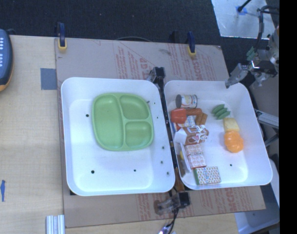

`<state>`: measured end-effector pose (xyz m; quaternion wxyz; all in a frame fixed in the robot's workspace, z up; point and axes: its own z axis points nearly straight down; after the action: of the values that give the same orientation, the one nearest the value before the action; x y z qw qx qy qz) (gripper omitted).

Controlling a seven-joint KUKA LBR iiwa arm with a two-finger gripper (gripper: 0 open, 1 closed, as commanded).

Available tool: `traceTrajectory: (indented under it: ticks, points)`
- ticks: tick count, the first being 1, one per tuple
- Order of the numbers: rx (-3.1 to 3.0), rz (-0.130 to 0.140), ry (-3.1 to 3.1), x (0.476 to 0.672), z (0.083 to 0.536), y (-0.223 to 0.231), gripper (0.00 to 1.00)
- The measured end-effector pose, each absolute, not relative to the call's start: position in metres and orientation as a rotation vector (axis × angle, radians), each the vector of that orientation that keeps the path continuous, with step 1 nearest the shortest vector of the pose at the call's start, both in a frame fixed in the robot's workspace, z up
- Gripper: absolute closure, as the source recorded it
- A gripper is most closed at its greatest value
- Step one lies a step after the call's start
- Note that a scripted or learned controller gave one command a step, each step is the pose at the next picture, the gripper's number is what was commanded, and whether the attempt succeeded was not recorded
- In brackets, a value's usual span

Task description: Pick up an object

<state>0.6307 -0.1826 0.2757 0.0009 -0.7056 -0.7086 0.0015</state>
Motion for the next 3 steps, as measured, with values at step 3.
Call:
traceTrajectory:
  ticks: [3]
  points:
    - [-2.216,0.008,-2.227,0.583,0.095,-0.116,0.0]
